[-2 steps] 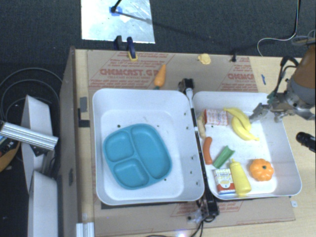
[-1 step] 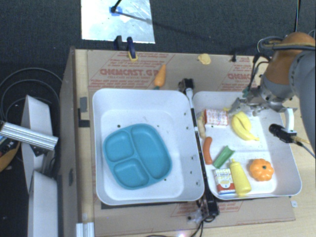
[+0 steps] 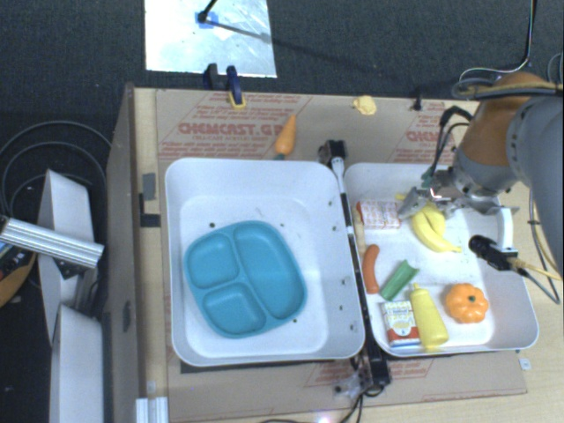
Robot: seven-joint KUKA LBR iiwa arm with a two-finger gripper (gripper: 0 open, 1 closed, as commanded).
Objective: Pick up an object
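My gripper [image 3: 426, 201] hangs over the back of the right bin [image 3: 520, 329], its fingers spread and open with nothing between them. It is right above the upper end of a yellow banana [image 3: 434, 230]. To its left lies a red and white box [image 3: 379, 214]. Nearer the front are a red sausage [image 3: 371, 267], a green cucumber [image 3: 398, 278], a yellow bottle [image 3: 428, 315], a small carton [image 3: 398, 322] and an orange pumpkin [image 3: 465, 302].
The left bin [image 3: 189, 192] holds a blue divided plate [image 3: 245, 276]. A carrot [image 3: 285, 136] and a small yellow piece [image 3: 365, 105] lie on the cardboard behind the bins. The arm's grey and orange body [image 3: 507, 139] covers the right bin's back right corner.
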